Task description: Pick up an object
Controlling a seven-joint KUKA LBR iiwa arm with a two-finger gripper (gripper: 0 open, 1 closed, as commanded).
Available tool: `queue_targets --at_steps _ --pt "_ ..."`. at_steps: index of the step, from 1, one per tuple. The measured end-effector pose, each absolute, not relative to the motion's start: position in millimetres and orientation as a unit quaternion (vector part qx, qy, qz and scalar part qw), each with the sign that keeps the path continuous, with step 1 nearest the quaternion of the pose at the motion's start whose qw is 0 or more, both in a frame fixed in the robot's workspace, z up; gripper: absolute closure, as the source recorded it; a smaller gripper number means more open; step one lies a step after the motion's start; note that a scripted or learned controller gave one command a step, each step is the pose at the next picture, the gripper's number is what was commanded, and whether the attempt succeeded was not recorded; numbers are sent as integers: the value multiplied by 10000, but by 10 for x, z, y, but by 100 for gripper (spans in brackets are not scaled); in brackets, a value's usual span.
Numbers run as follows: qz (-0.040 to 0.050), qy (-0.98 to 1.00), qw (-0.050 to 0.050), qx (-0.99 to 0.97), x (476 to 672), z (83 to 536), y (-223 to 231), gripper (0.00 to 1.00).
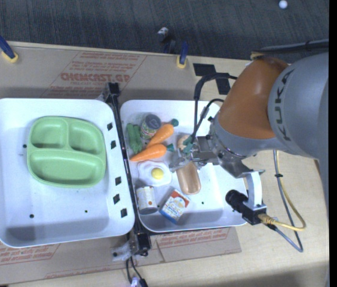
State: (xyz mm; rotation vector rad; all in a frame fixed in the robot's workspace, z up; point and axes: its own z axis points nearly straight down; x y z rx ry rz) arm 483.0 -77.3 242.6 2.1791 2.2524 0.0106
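Left bin [13,220]: shallow white plastic, rounded corners. Holds one pale green tray [67,151], matte, moulded in three compartments, lying flat towards the bin's 11 o'clock.

Right bin [216,217]: same white plastic, crowded with toy food.
- Two carrots: one [161,134] at 12 o'clock, tapered, orange, green top; another [149,153] just below it, pointing to 9 o'clock.
- Jar [151,123], round, dark lid, at 11 o'clock beside the upper carrot.
- Green piece [133,135] against the 10 o'clock wall, shape unclear.
- Fried egg [157,173], flat white disc with glossy yellow yolk, near centre.
- Bread roll [189,179], tan, smooth, oblong, just at 3 o'clock of the egg.
- Small carton [174,207], boxy, printed blue, orange and white, tilted, at 6 o'clock.
- White cup [145,196], cylindrical, at 7 o'clock.

Gripper [187,151]: metal, low over the right bin's centre, directly above the roll's upper end; whether the jaws are released or clenched cannot be told. Arm [264,109] is grey with a glossy orange band.
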Motion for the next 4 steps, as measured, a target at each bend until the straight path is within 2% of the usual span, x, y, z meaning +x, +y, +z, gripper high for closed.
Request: queue_targets --at_steps 1,2,4 --pt "42 7214 50 6925 4841 2528 -771 100" --pt "-4 7099 -8 7043 4769 2163 -126 100" --pt "13 7136 4 7005 4795 2371 -122 100"
